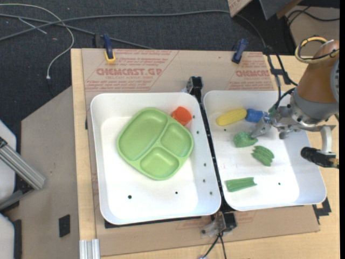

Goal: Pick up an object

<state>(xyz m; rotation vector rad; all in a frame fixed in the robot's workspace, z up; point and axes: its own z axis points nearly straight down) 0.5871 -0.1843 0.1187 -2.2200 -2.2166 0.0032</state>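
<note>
The right bin (302,196) holds a yellow corn cob (230,117), a small blue object (254,115), a lumpy green vegetable (243,140), a ridged green piece (263,155) and a flat green pod (240,184). The arm comes in from the right. My gripper (260,129) hangs low over the right bin's upper part, just right of the lumpy green vegetable and below the blue object. I see nothing held in it.
In the left bin (108,193) lies a green divided plate (155,143) with an orange object (182,114) at its upper right edge. A ridge (207,150) separates the two bins. Clamps and cables sit along the bench's back edge.
</note>
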